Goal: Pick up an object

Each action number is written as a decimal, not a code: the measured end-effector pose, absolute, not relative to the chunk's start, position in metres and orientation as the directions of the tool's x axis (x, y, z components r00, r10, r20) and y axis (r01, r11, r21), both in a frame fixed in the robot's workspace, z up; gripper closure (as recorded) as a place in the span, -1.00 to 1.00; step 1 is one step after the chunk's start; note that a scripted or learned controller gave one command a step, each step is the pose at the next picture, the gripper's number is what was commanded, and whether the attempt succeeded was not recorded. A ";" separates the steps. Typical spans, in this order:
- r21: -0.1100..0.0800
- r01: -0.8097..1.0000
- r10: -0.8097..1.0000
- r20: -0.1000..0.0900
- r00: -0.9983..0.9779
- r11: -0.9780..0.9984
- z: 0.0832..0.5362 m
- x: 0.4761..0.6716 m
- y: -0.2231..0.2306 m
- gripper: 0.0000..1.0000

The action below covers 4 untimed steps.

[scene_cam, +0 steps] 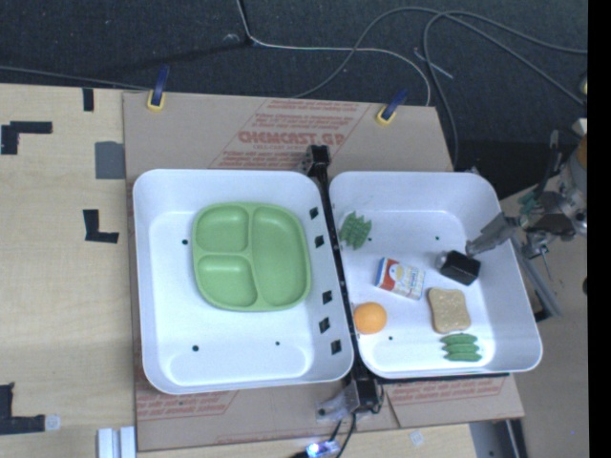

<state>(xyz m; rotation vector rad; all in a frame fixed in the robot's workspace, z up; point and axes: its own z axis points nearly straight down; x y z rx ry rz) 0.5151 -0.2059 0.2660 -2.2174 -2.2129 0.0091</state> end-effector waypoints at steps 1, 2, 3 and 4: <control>-0.001 1.000 1.000 0.000 -0.001 0.001 0.271 0.517 -0.206 -1.00; -0.006 1.000 1.000 0.001 -0.001 0.001 0.224 0.523 -0.201 -1.00; -0.008 1.000 1.000 0.002 0.000 0.000 0.161 0.516 -0.198 -1.00; -0.008 1.000 1.000 0.002 0.000 0.000 0.100 0.511 -0.204 -1.00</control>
